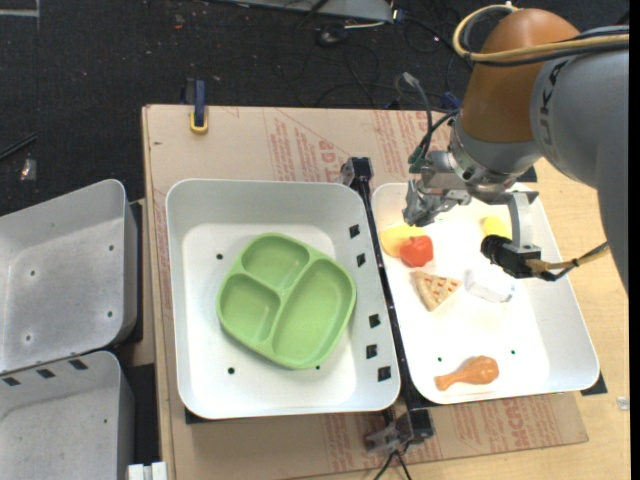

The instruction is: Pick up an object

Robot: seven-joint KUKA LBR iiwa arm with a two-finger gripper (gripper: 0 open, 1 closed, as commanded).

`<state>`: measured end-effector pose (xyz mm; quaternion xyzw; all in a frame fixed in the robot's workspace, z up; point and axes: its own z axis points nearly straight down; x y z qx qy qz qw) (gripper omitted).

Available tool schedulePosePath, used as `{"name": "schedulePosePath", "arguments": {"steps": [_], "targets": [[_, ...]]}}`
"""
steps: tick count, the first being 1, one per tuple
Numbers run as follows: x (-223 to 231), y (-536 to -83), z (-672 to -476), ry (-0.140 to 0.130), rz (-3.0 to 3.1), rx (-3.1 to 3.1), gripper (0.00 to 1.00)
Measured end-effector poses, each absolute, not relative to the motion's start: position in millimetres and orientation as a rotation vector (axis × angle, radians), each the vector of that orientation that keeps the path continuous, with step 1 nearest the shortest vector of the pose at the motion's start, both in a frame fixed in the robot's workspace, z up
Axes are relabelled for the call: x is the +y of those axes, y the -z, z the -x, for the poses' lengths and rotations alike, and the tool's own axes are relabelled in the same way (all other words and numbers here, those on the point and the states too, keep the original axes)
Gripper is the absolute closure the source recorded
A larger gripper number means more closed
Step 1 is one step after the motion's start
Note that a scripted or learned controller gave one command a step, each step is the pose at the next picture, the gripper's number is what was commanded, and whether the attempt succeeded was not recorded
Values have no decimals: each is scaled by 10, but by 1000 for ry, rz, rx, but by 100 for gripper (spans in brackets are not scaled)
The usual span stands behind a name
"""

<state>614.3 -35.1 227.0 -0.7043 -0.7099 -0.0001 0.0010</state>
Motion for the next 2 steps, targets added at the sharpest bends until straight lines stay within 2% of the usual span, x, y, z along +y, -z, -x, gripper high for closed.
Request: {"name": "schedulePosePath", "arguments": {"steps": [2], "targets": [[532,-2302,-5877,-1,2212,-2228,100]]}}
